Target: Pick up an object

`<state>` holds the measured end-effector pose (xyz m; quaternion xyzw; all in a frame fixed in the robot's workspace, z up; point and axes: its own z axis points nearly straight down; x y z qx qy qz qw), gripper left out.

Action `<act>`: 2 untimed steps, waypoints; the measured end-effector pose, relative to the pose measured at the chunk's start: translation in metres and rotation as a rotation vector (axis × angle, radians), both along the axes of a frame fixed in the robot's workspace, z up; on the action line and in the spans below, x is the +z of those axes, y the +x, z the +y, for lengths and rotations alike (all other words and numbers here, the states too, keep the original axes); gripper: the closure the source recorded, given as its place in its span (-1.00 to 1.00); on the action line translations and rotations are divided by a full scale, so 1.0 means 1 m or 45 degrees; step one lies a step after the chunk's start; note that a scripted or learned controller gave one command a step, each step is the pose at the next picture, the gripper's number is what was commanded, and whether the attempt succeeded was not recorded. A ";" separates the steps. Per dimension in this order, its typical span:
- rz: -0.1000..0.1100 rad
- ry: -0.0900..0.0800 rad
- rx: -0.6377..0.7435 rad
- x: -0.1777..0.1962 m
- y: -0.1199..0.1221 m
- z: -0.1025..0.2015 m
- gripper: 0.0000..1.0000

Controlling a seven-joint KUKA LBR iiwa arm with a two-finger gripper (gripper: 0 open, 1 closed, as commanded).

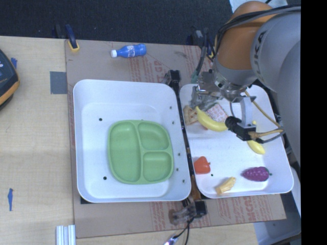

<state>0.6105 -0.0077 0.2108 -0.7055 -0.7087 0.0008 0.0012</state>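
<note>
**Arm low over the right bin's far corner**

The gripper (204, 102) hangs at the far left corner of the right bin (276, 185), beneath the orange-banded wrist; whether it is spread or closed cannot be told, for the wrist and cables hide it. Just beside it, toward the near side, lies a yellow banana (212, 122), touching a tan waffle-like piece (190, 116) on its left. Farther toward the near edge sit a red pepper (202, 165), a yellow corn-like piece (225, 185) and purple grapes (255, 174). A small yellow lemon-like piece (256, 146) lies right of the banana. Left of the gripper, the left bin (89, 137) holds a green divided plate (140, 151). A blue bottle (129, 50) lies on the bench beyond.
</note>
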 end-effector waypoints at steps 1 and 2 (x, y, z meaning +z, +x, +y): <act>0.002 0.000 -0.003 0.018 -0.039 -0.028 1.00; 0.003 -0.001 0.001 0.012 -0.057 0.005 1.00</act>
